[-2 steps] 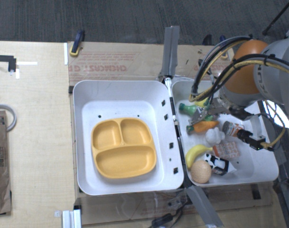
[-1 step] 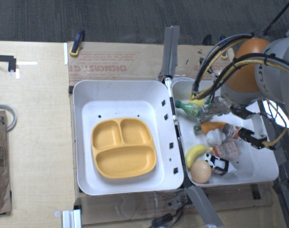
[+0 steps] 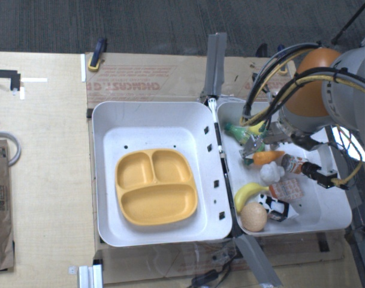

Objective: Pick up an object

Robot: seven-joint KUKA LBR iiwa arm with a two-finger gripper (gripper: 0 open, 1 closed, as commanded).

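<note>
**Arm down in right bin, over carrot**

Arm (image 3: pixel 326 86) reaches in from the right, wrist angled down-left into the right bin (image 3: pixel 332 221). Gripper (image 3: pixel 254 144) sits low, just above the carrot (image 3: pixel 269 158), beside a green item (image 3: pixel 235 129). Grip state: can't tell. Left bin (image 3: pixel 104 161) holds 1 yellow tray (image 3: pixel 156 186).

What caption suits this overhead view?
Arm's end effector reaches into the cluttered right bin; a yellow divided plate fills the left bin.

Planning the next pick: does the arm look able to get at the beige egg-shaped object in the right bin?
Probably yes. The beige egg-shaped object lies uncovered at the near end of the right white bin, beside a yellow banana; the gripper is in the same bin.
</note>
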